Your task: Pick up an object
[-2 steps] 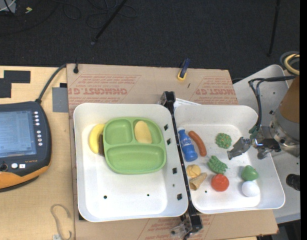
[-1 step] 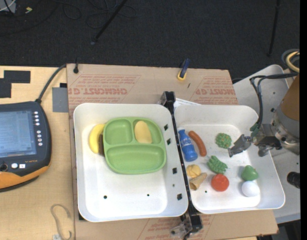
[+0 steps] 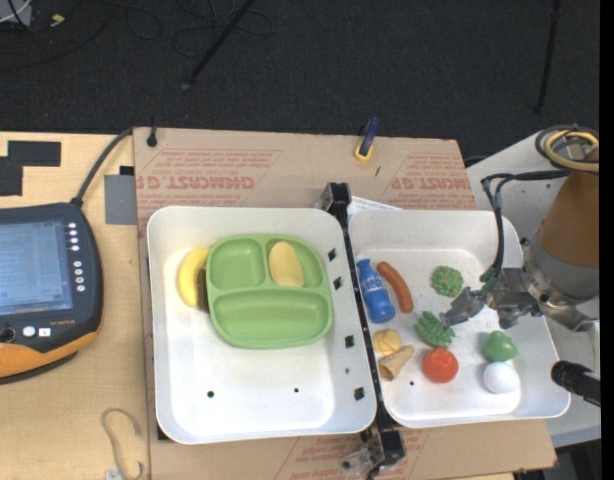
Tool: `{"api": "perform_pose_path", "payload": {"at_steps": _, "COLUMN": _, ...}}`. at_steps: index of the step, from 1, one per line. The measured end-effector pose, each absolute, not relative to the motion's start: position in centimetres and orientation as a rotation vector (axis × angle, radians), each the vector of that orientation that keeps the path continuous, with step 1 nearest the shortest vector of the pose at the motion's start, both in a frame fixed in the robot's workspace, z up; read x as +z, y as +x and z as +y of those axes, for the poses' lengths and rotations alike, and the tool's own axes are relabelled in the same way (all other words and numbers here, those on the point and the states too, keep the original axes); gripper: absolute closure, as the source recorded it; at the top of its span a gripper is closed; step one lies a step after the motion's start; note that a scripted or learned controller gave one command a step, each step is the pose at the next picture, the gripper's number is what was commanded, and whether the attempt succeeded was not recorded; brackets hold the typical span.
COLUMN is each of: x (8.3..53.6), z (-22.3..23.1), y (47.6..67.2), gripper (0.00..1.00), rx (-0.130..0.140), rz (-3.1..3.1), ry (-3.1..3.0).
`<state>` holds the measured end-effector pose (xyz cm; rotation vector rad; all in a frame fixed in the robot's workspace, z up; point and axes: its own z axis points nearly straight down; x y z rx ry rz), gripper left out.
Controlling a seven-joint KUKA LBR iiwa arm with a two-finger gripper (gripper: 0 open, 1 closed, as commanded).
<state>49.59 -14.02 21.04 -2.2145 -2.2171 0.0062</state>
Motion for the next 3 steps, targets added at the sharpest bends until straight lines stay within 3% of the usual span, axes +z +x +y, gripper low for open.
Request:
{"api": "perform_pose_path", "payload": {"at_steps": 2, "x": 10.7, "z": -13.0, "y": 49.2, "gripper": 0.00, "rx": 0.006, "rz": -2.216, "ry": -2.215}}
{"api": "perform_pose_path", "payload": {"at_steps": 3, "x": 8.7, "z": -12.8, "y": 49.2, "gripper": 0.00, "rx": 0.002, "rz": -2.219, "ry": -2.219}}
